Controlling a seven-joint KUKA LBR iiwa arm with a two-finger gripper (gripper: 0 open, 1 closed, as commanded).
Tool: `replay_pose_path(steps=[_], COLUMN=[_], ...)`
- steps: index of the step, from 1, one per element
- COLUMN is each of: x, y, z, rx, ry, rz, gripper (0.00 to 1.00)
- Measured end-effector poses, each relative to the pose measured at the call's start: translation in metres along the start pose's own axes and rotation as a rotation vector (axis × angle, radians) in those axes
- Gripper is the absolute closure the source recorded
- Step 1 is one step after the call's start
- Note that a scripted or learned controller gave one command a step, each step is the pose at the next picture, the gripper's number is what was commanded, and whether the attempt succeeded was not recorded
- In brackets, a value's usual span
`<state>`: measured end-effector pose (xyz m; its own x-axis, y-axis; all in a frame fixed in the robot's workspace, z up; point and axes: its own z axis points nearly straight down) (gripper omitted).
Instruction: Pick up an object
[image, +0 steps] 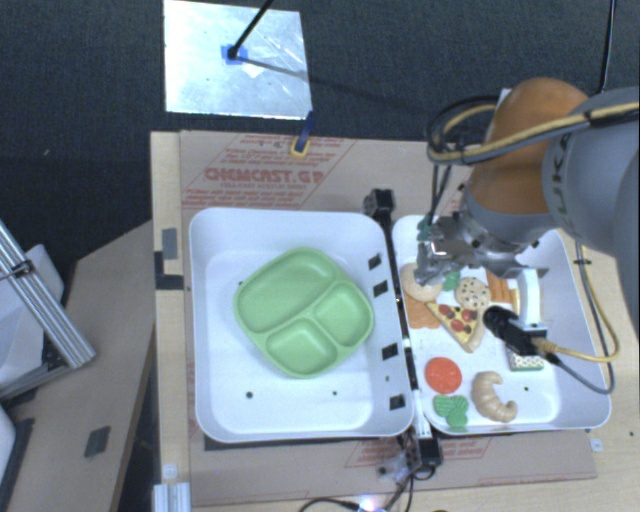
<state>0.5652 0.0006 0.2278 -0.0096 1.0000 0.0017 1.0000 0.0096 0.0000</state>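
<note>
A grey robot arm (590, 170) with an orange band reaches in from the right of the frame. Its gripper (432, 262) hangs low over the upper left corner of the right bin (562, 290). How far the gripper is open cannot be told from this angle, and nothing can be seen held in it. Just below its tip lies a tan round piece (418, 287) of toy food, the likeliest thing to be picked up. Close beside that piece, toward the centre of the bin, are a speckled cookie (472, 293) and a pizza slice (458, 322). Lower in the bin are a red tomato slice (443, 374), a croissant (493, 396) and a green leafy piece (450, 410). The risk, as a judgement: the tan piece sits right against the bin's left wall and crowds its neighbours. A descent could therefore catch the wall, or pinch two pieces at once, or nudge the flat piece aside without gripping it. To the left, the left bin (230, 400) holds a green divided plate (303, 312), lying tilted in the frame. Both bins rest on a cardboard sheet (260, 175) with red lettering, laid on a pale wooden bench (110, 300). Around it is dark carpet (80, 100). A shiny silver sheet (235, 60) lies at the top of the frame, and a metal frame (40, 310) stands at the left edge.
</note>
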Motion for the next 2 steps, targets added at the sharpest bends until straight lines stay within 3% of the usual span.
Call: replay_pose_path(steps=[1,2], x=[0.04,0.028], y=[0.021,0.005], z=[-0.002,0.008], rx=[-0.003,0.001], ry=[0.0,-0.002], rz=[0.0,0.01], gripper=[1.0,1.0])
